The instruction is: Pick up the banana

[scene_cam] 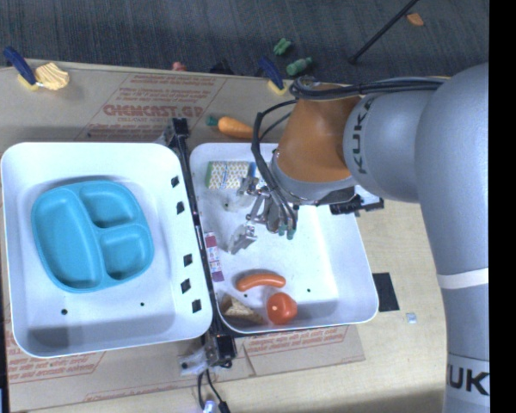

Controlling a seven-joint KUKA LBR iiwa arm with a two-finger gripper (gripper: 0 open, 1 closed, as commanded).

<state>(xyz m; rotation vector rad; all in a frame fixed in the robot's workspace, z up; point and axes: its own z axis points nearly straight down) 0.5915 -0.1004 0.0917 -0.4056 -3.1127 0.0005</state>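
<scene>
- The grey arm [413, 119] reaches in from the right and bends down over the right bin [348, 256], so the hand [262, 222] hangs low above the bin's bare middle floor. This suits a search or a descent into that bin.
- Whether the hand is released or clenched I cannot tell. Its metal parts blur together against the white floor, and nothing is seen held in it.
- Where the banana lies I cannot say for sure. The tan-yellow piece [241, 310] against the bin's near wall is closest to it in colour, but its shape is too blurred to name. The wrist also hides part of the floor.
- Just beside that piece sit a red tomato [280, 306] and an orange-red sausage [260, 280]. They are crowded into the near corner, so a grasp there would likely nudge its neighbours.
- A green-and-white packet [226, 175] lies at the far-left corner, close under the wrist.
- The left bin [17, 231] carries a blue divided tray [90, 235], well apart from the hand.
- A carrot [234, 127] lies out on the counter [112, 101], beyond the right bin's far wall.
- As I judge it, the pick is not yet made.
</scene>
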